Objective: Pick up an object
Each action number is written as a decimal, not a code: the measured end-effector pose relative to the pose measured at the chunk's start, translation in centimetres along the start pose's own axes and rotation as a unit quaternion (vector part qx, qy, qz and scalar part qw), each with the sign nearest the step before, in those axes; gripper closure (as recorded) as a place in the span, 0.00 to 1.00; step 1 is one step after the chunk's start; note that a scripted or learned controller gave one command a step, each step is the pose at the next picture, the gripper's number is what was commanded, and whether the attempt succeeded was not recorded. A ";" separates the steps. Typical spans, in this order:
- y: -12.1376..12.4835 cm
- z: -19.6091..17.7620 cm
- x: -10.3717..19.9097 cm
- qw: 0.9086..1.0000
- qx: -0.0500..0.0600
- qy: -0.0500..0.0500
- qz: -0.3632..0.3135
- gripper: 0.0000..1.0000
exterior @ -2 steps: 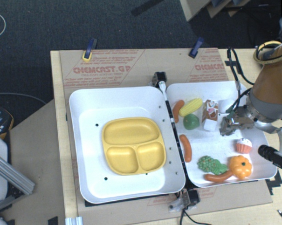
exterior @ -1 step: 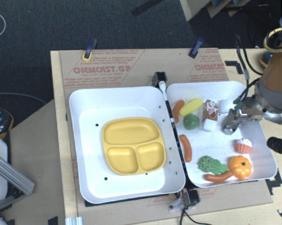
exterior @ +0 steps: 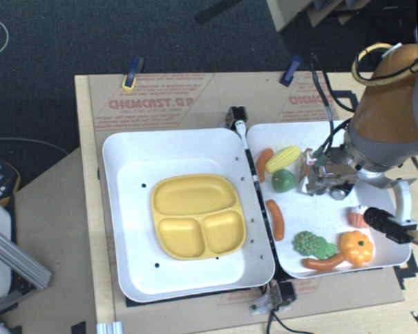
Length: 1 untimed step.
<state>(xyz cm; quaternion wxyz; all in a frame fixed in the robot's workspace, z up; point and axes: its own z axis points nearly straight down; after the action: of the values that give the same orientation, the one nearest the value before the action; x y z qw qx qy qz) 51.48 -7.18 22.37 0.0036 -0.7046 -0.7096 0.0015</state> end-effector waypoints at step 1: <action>1.5 -0.1 5.2 1.000 -0.002 -0.001 0.000 1.00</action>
<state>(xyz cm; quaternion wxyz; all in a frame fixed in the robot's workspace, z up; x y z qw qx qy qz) 52.93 -1.96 22.44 0.0013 -0.7045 -0.7097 0.0007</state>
